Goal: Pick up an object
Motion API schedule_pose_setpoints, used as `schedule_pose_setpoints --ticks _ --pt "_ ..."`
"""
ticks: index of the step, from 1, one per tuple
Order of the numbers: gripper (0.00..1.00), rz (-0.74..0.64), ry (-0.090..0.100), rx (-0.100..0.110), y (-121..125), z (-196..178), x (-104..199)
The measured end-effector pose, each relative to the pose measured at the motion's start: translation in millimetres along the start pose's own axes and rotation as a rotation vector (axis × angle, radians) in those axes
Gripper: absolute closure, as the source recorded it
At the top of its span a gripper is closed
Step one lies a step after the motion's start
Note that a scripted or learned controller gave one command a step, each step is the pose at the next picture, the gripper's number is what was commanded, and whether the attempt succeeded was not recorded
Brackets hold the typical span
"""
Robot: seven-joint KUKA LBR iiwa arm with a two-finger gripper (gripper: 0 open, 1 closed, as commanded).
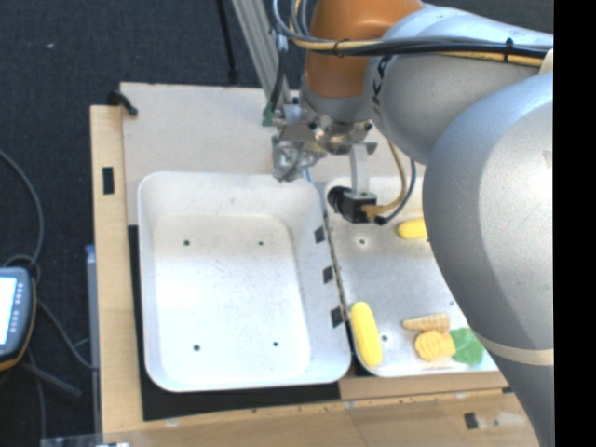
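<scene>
End effector (296,159) above left bin (158,194) rim, nr corn (365,333).

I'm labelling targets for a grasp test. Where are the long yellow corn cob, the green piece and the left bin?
long yellow corn cob (365,333), camera view, middle of its length.
green piece (467,348), camera view, its centre, beside the orange waffle-like piece.
left bin (228,277), camera view, bare floor.

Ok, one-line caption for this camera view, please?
Grey arm reaches over the right bin, which holds a yellow corn cob, a waffle piece and a green scrap.
</scene>
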State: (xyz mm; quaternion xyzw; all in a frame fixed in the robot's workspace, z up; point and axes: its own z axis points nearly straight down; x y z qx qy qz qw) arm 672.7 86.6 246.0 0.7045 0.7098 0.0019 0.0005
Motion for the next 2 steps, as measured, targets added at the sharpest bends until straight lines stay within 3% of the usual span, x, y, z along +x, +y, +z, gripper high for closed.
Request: schedule_pose_setpoints --ticks 1,2 --pt "1.00 0.004 -0.002 0.001 11.1 -5.5 3.1" --pt "1.00 0.006 -0.004 0.004 -1.8 3.2 3.0"
